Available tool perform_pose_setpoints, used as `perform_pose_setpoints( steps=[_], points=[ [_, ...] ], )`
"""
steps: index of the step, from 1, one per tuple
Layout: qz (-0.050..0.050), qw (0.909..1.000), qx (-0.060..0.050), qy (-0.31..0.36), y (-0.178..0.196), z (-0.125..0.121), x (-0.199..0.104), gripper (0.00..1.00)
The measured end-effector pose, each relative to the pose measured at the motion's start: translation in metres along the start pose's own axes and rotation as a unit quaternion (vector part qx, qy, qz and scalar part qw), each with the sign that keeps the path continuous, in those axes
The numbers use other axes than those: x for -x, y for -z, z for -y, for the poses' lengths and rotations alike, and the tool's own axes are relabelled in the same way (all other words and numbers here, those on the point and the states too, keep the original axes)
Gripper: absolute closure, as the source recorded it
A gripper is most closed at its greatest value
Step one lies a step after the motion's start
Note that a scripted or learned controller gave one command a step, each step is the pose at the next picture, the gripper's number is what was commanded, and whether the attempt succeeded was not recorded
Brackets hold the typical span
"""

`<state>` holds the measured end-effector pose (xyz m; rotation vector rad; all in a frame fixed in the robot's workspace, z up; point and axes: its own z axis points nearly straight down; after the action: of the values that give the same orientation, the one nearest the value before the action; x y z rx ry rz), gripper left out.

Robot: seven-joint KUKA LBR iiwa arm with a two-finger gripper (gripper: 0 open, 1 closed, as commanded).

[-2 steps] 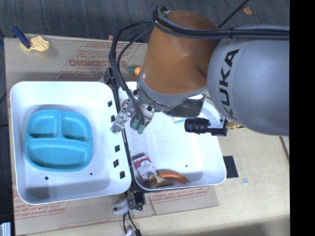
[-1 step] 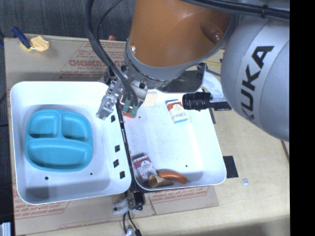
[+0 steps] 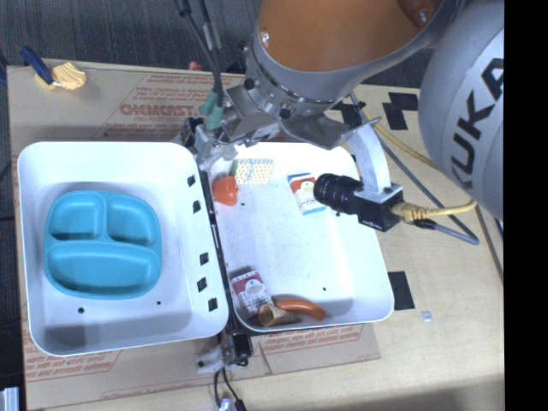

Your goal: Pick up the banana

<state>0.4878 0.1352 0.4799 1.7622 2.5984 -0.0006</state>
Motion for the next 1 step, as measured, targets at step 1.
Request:
perform_pose_setpoints(
  steps=[1],
  points=[
    [-0.001, 0.9987, -0.004, 0.051, -0.1937, -0.0453, -0.0224, 1.00]
  ],
)
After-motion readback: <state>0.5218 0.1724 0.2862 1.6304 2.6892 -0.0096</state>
